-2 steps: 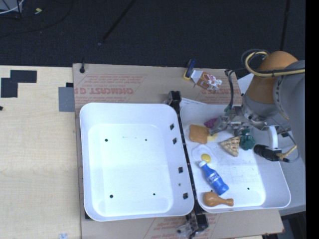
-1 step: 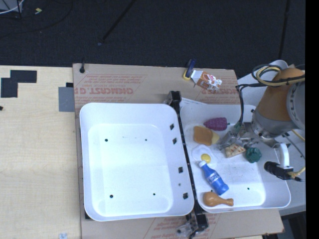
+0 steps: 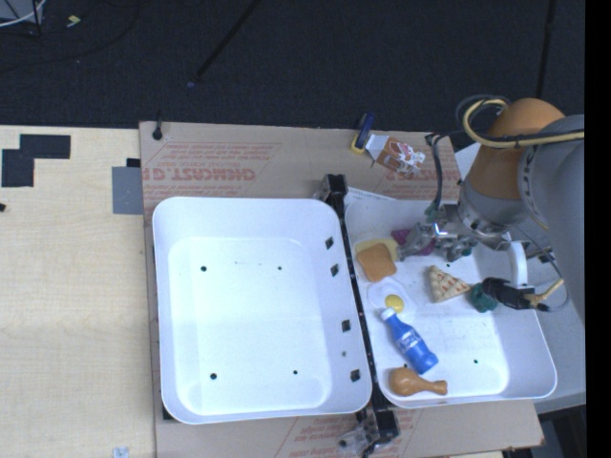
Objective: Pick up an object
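I see the grey arm's claw low over the far part of the right shallow white bin. In this bin lie a toast-like brown slice, a triangular pizza-like wedge, a blue plastic bottle and a brown drumstick-shaped toy. The left shallow white bin stands beside it on the desk.

The arm covers the right bin's far right corner, and its bulk runs off the picture's right side. The gripper is a small metallic tangle — too blurred to make out its parts. A purple object lies partly beneath it, its kind unclear. The dark green thing right of the pizza slice is too small to identify.
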You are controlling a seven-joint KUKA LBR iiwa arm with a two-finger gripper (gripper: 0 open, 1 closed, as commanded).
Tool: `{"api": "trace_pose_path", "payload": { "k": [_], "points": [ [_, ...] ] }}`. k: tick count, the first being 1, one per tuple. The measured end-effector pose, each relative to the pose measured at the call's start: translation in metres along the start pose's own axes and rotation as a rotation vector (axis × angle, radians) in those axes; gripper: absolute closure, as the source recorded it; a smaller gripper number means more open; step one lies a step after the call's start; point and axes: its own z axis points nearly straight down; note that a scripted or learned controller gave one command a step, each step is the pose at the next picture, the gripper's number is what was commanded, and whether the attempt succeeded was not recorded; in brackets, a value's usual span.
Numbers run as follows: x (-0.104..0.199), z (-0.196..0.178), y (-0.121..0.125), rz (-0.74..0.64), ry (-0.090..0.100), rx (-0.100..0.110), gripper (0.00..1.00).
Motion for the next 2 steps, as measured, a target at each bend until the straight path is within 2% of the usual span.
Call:
{"api": "trace_pose_path", "payload": {
  "k": [1, 2],
  "points": [
    [0.04, 0.0, -0.001, 0.0, -0.006, -0.006, 0.0],
    [-0.016, 0.0, -0.04, 0.006, -0.006, -0.001, 0.0]
  ]
}}
